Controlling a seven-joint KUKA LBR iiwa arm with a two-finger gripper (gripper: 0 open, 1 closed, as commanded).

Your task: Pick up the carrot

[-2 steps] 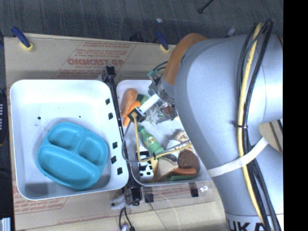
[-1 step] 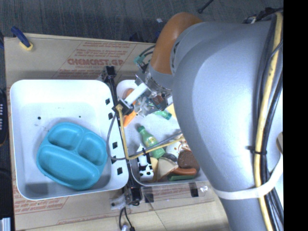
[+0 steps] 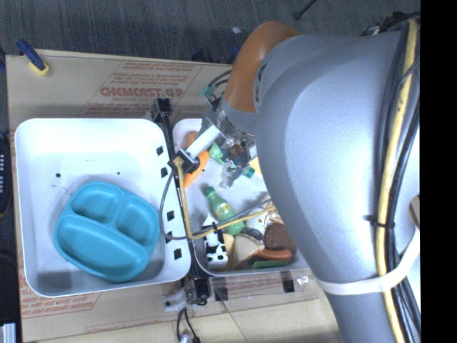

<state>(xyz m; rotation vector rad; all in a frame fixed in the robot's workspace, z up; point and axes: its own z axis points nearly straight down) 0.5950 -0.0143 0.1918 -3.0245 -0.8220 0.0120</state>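
Your left bin (image 3: 36,191) holds a blue divided plate (image 3: 107,231). The carrot (image 3: 196,164) lies among clutter in the right bin (image 3: 184,128). You cannot tell how the tool (image 3: 232,156) stands.

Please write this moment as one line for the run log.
arm: over right bin | gripper: low among items | carrot: at bin's left wall, not seen held | left bin: blue tray

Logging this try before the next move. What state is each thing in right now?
Carrot: lying in the right bin, near its left wall, not lifted.
Gripper: down inside the right bin, beside the carrot.
Green bottle: lying on its side.
Blue tray: resting in the left bin.
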